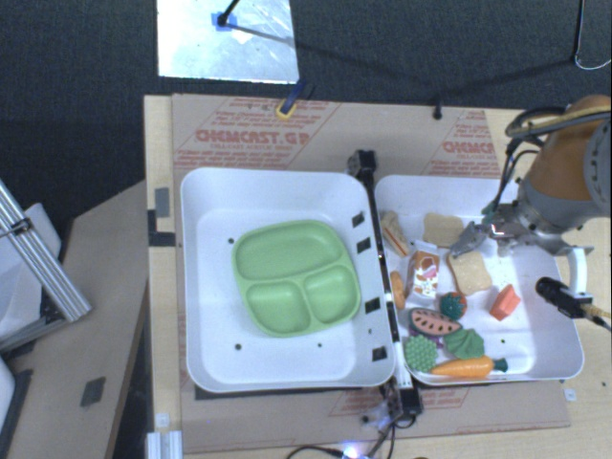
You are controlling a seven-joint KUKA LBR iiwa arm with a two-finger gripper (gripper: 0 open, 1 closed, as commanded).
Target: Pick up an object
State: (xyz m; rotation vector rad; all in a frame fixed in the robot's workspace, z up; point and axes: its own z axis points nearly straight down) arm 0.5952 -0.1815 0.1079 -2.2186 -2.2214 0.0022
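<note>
Green tray [292, 277] in left bin [206, 256], toy food [442, 325] crowds right bin [564, 352].

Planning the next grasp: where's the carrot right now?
The carrot lies along the near edge of the right bin, just right of the green broccoli piece and below the watermelon slice.

Two white bins [277, 185], one green tray [296, 277]

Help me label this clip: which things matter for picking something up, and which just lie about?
For the job: gripper, bread slice, carrot, watermelon slice, orange block, right bin.

Lying about: green tray, left bin, foil sheet.
</note>
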